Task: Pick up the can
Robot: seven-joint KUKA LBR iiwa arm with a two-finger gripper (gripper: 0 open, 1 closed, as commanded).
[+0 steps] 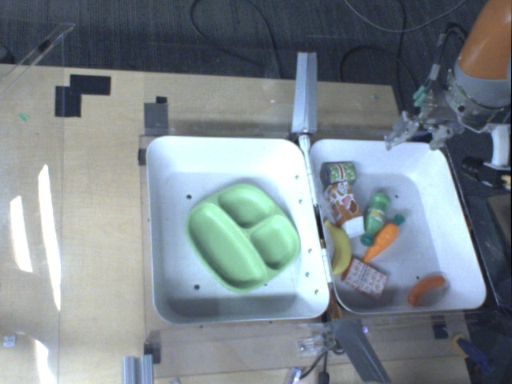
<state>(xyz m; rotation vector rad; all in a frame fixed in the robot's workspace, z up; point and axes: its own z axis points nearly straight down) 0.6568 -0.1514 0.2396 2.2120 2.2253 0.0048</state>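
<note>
— Where's the hand (418, 126) from where you stand?

— In the camera view it sits over the far rim of the right bin (460, 214), below the arm's orange band (490, 38). Its thin fingers (400, 131) look spread a little, with nothing between them.

— And the can (338, 172)?

— Lying on its side in the right bin, green-labelled, to the left of the hand and a bit nearer the camera, well apart from it, close to the wall the two bins share.

— What's around it?

— A small red and white carton (342, 202) just beside it, farther from the hand. Past that a banana (339, 247) and a patterned box (365, 278). A green bottle (376, 215) and a carrot (382, 241) lie nearer the bin's middle, touching each other, and an orange piece (426, 289) rests at the near corner.

— The other bin?

— The left bin (168, 214) holds a green divided plate (243, 235), far off to the hand's left. Both bins rest on the bench (80, 214).
</note>
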